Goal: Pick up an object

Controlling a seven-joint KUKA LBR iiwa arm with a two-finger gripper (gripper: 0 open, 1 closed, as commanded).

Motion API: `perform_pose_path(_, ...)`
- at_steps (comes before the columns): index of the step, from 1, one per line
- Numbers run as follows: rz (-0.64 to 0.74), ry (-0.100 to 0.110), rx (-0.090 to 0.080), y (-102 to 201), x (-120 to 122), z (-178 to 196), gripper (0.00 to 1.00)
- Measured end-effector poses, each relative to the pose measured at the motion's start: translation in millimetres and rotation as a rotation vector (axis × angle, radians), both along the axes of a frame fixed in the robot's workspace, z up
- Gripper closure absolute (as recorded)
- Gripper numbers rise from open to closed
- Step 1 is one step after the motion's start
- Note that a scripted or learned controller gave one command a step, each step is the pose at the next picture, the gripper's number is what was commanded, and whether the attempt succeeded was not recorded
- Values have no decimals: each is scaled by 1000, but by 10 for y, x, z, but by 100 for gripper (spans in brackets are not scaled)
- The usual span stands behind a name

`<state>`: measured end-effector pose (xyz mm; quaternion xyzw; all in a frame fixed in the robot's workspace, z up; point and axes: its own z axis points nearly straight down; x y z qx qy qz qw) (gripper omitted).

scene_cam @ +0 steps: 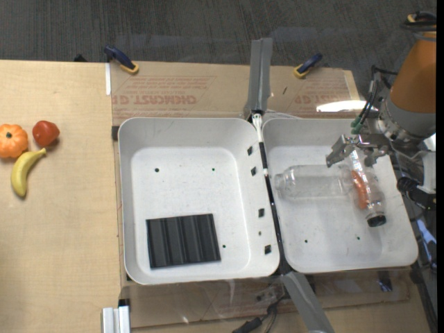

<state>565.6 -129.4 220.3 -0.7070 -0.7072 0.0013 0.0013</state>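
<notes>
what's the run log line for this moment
arm: over right bin | gripper: above clear plastic bottles | left bin: black ridged block | lifted: nothing

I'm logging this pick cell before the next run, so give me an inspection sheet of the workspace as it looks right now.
Surface: wooden bench with cardboard sheet under two white bins, held by clamps.
Job's things: right bin holds a clear plastic bottle lying on its side and a second bottle with orange contents; left bin holds a black ribbed tray.
Clutter: orange, red fruit and banana on the bench, left of the bins.
Grippers: claw low over the right bin, above the bottles; finger state unclear.
Cables: some at the arm, some below the bins.
Surroundings: dark carpet.
</notes>
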Motion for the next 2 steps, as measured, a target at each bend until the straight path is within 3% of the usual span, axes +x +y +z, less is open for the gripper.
perform_pose_path(1, -113, -2, -2, -36, 201, 309, 0)
perform_pose_path(2, -75, 0, 0, -439, -177, -457, 0)
